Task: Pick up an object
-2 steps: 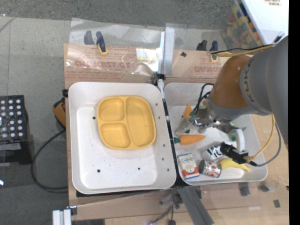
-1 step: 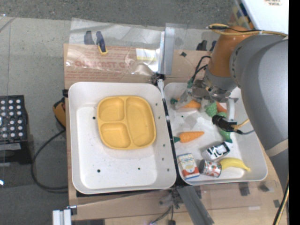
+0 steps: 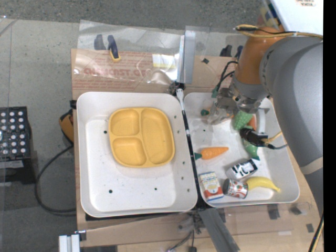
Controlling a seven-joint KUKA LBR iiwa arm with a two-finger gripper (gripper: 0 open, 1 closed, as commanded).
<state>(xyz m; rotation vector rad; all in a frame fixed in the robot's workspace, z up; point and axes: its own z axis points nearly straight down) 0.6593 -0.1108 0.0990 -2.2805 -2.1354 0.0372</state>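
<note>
From my seat, the grey arm point(image 3: 294, 88) takes up the right side of the view, its orange band point(image 3: 257, 56) above the wrist, reaching down into the right bin point(image 3: 286, 185). The left bin point(image 3: 94, 193) sits just beside it on the surface and holds a yellow divided plate point(image 3: 142, 136) near its middle.

The pincer point(image 3: 220, 112) hangs low over the far part of the right bin, close to a green toy point(image 3: 242, 121) that lies just to its right. I cannot tell whether the pincer is spread or pressed together, and I see nothing between its tips.

The pickable things lie in the right bin. A carrot point(image 3: 212, 152) rests near the bin's left wall, about midway down. Toward the near edge lies a banana point(image 3: 264, 184), and beside it a small can point(image 3: 236, 188) on its side. A little carton point(image 3: 210, 185) sits to the left of the can. A black-and-white packet point(image 3: 244, 168) lies just above the can and banana.
</note>
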